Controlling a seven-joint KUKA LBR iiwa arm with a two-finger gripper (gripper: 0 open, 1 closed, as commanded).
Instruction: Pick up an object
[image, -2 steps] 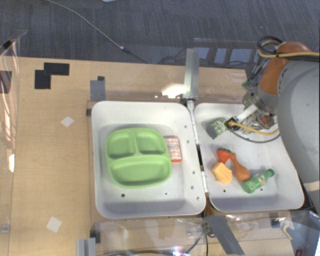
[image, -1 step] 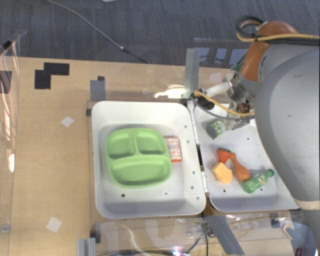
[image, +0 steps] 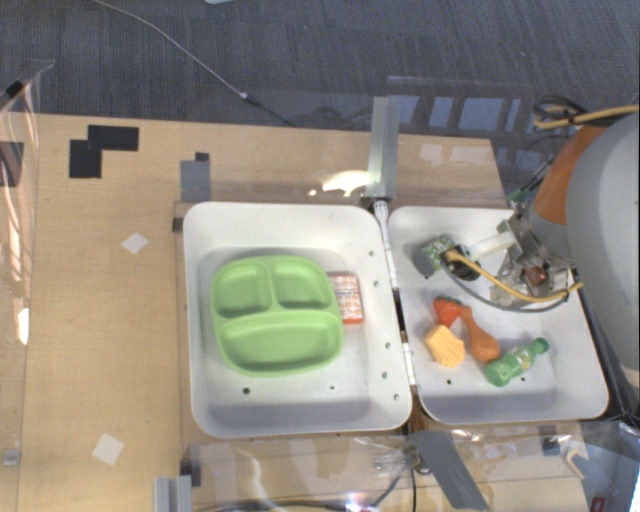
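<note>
Landmark for these notes: the lime-green divided plastic plate (image: 277, 314), flat in the left shallow white bin (image: 205, 400) on the pale wooden tabletop (image: 100, 300). A small flat red-and-white packet (image: 346, 297) lies at the plate's right edge, touching it or very nearly.

The other loose things sit right of the plate, past the wall the bins share, in the right shallow white bin (image: 565, 395):
- nearest the plate, a yellow-orange wedge-shaped toy piece (image: 446, 347), with a small red toy piece (image: 447, 309) just behind it
- next out, an orange-brown drumstick-shaped toy (image: 478, 336), lying slanted, touching or almost touching both
- farthest from the plate, a small green plastic bottle (image: 515, 364) on its side, cap end pointing away from the plate

Gripper (image: 528, 268): farther from the plate than the drumstick toy, toward the back of the right bin, apart from the toys. You cannot tell whether it is open or closed, because cables and wrist parts clutter it. No toy shows in its hold.

Handling, as a judgement only:
- bottle: likely light, hollow and smooth. It is round, so expect it to roll or slip. Close across the mid-body, square to its long axis
- drumstick toy: probably light and stiff. The narrow shaft looks the surest hold
- wedge: its flat faces should seat well, but the neighbours crowd it
- packet and plate: poor picks. One lies too flat against the bin floor, and the other is wide with only a thin rim to pinch
</note>
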